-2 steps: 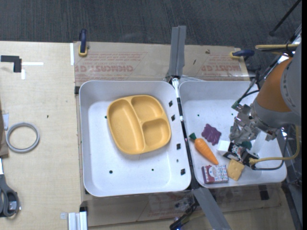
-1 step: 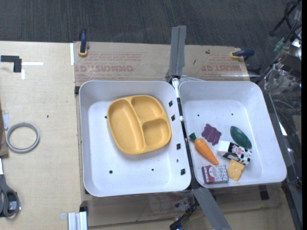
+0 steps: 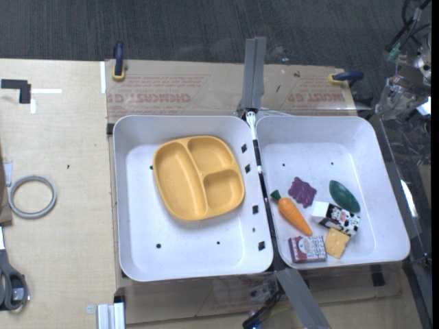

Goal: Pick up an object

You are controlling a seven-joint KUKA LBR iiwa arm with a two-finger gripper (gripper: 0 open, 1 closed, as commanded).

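Resting in the left bin (image 3: 130, 252), a glossy three-part yellow plate (image 3: 199, 177); tool's state: cannot tell.

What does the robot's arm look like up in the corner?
The robot arm at the top right looks grey and silvery, with shiny metal bits. Thin dark cables and a green one loop above it. It is too blurry to tell more.

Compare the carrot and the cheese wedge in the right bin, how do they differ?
The carrot is orange with a green top; the cheese is pale yellow. The carrot is long and tapered, lying at a slant; the cheese is a short, flat wedge. The carrot is the longer. Both lie in the right bin, near its front.
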